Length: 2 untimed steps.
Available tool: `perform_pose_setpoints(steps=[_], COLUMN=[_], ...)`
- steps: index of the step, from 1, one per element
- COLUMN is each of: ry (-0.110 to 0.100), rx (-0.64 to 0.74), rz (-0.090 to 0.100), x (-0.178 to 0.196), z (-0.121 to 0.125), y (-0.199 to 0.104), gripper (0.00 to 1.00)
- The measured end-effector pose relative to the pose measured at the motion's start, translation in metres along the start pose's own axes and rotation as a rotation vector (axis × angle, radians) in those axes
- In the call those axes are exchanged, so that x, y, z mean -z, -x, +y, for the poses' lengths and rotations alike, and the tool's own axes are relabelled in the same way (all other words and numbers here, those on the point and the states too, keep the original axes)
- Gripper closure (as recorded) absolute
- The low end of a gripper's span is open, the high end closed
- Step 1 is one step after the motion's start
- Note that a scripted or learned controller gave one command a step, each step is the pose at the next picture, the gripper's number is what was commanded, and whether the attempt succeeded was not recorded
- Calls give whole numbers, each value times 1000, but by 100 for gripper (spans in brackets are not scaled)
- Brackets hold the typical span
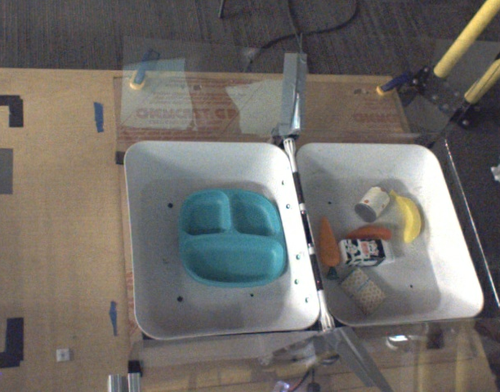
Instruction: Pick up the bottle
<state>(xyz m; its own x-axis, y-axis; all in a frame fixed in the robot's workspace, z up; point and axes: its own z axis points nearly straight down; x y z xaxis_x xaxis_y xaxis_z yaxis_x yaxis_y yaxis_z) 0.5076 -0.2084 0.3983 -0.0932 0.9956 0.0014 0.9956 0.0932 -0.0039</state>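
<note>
We see the small white bottle (371,202) lying on its side in the right bin (454,288), just beside the banana (408,217) and above the black-and-white carton (366,251). A teal tray (231,237) sits in the left bin (152,300) on the counter (54,243). We cannot tell the tool's state.

Tan bench (54,219) bore two white bins: left bin (152,170) mid-frame, right bin (446,284) touching beside it; blue tape strips (98,118) at left.
</note>
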Motion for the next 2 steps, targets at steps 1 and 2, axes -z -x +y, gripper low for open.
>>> perform_pose_setpoints(steps=[1,2], ry=[0,-1], rx=[-2,-3], rz=[0,-1], x=[9,17], z=[1,1], y=[1,3], gripper=[100,100])
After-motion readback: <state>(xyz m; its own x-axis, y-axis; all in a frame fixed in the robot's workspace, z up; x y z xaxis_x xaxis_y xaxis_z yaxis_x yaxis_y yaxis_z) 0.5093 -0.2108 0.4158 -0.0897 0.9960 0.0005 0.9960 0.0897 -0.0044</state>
